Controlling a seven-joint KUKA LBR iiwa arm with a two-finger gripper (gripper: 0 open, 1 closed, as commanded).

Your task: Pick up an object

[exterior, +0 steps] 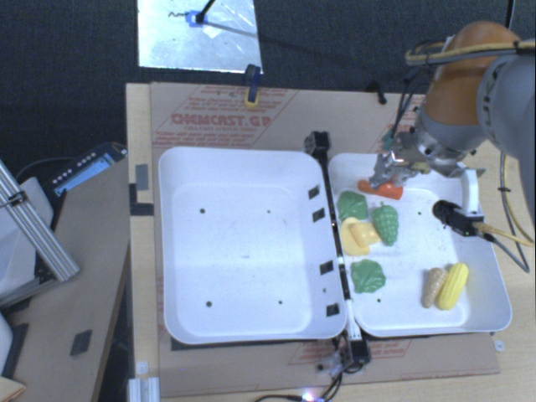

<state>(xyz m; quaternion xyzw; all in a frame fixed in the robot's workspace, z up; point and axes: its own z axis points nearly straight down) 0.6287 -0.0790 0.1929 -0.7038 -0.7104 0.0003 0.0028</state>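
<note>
My gripper [385,174] reaches down into the back left part of the right bin [486,308]. It stands directly over an orange-red toy [383,190], touching or nearly touching its top. Close in front of that toy lie a green leafy piece [353,205] and a dark green knobbly piece [385,224]. A pale yellow piece [357,238] rests beside them against the bin's left wall. Another green piece [367,275] lies nearer the front. At the front right, a yellow corn cob [454,285] and a tan cob [433,286] lie side by side.
The left bin [180,224] stands beside the right one, with a black divider strip [328,216] between them. Both rest on a cardboard sheet [218,115]. A metal rail [33,233] and a small device [84,167] lie off the bench at left.
</note>
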